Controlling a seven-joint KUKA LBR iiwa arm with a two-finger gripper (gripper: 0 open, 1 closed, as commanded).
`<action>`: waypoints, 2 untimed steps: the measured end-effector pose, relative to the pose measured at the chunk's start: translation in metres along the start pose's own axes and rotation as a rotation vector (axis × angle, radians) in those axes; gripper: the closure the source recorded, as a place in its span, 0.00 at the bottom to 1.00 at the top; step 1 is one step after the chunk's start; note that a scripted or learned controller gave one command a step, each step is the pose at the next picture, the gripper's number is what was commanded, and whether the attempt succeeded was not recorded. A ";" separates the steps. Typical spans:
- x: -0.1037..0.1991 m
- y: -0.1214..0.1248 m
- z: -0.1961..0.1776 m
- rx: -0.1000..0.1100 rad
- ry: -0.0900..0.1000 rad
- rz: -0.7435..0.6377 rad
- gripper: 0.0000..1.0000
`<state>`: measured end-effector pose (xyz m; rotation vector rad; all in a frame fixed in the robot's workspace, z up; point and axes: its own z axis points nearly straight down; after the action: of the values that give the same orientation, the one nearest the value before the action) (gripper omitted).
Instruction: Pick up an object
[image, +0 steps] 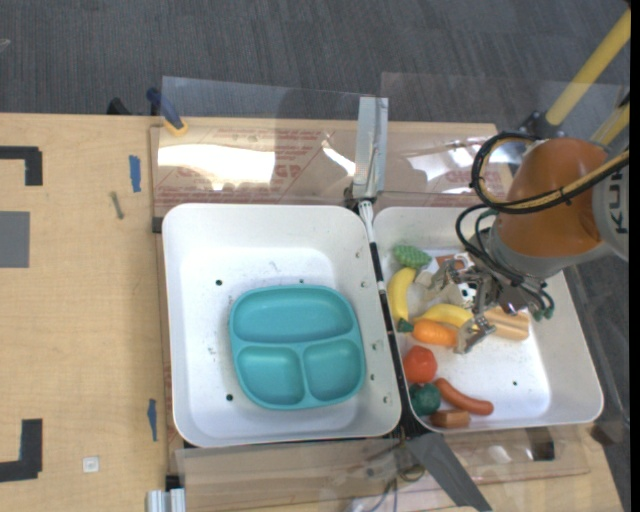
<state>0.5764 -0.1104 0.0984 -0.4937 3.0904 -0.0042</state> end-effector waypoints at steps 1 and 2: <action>-0.064 -0.016 0.011 -0.002 0.002 -0.066 0.00; 0.003 0.000 0.009 -0.002 0.002 0.035 0.00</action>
<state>0.5739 -0.1111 0.0893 -0.4397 3.1004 -0.0018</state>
